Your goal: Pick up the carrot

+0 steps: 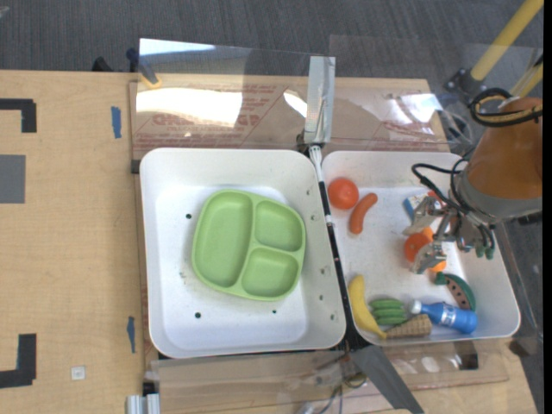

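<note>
Pincer low over the right bin, carrot at its tips

The gripper [429, 247] sits at the carrot [416, 245], which lies just camera-left of its tips; closed or not, I cannot tell (metal clutter hides it). Best to centre on the carrot, clear of the watermelon slice [458, 288] nearby.
</note>
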Controlling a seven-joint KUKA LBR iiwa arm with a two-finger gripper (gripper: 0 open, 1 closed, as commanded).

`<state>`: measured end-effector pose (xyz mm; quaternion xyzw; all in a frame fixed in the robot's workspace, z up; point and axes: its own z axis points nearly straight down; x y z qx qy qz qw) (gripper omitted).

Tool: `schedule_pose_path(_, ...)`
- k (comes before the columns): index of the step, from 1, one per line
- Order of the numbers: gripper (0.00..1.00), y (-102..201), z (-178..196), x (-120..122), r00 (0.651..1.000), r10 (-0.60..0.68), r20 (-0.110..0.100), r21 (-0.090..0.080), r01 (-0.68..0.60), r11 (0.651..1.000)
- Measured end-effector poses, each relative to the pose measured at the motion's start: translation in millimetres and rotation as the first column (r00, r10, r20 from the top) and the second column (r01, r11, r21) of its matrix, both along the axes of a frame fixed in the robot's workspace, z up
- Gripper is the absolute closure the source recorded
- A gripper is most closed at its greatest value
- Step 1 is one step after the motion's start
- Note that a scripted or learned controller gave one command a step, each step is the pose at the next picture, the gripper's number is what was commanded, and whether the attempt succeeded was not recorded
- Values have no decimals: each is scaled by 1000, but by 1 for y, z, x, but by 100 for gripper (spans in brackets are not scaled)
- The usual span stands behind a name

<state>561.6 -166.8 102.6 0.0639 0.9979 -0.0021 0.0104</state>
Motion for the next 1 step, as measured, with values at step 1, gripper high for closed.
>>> schedule_pose_path(1, 100, 74, 86, -12, 973, -229, -10, 8, 229, 973)
